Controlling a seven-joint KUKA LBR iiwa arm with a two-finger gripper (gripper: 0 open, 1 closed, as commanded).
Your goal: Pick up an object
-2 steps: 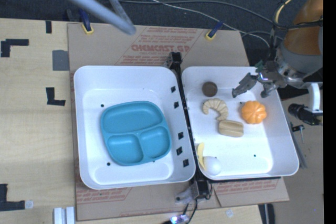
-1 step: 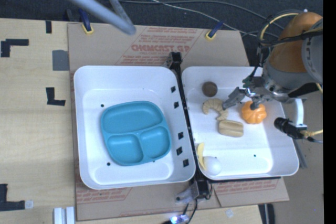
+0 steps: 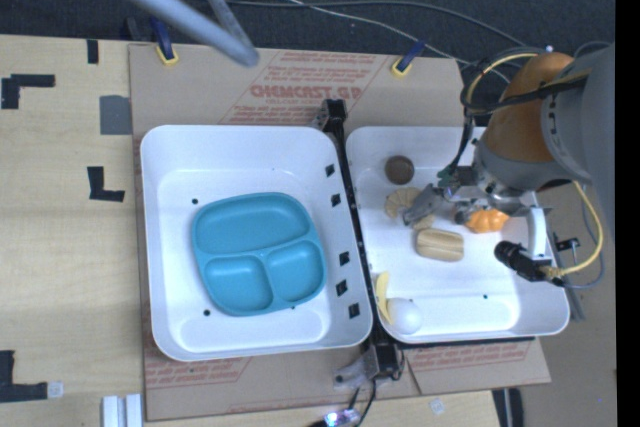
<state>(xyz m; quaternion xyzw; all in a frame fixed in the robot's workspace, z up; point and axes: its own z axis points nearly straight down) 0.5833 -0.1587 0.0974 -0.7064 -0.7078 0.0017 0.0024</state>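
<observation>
My gripper (image 3: pixel 447 208) hangs over the middle of the right bin (image 3: pixel 540 315), open, with nothing visible between its fingers. One finger (image 3: pixel 424 205) lies over the edge of a beige ridged piece (image 3: pixel 399 204). An orange object (image 3: pixel 489 220) sits just right of the gripper, touching or nearly touching it. A tan bread-like block (image 3: pixel 440 244) lies just below. Towards the back of this bin rests a brown ball (image 3: pixel 400 169). A white egg (image 3: pixel 406 315) and a yellow strip (image 3: pixel 382 291) sit in the front left corner.
The left bin (image 3: pixel 165 165) holds a blue divided plate (image 3: pixel 258 250). A black divider (image 3: pixel 343 205) runs between the bins. Cables (image 3: pixel 575 260) and a black fitting (image 3: pixel 515 258) trail from the wrist over the right bin's right side.
</observation>
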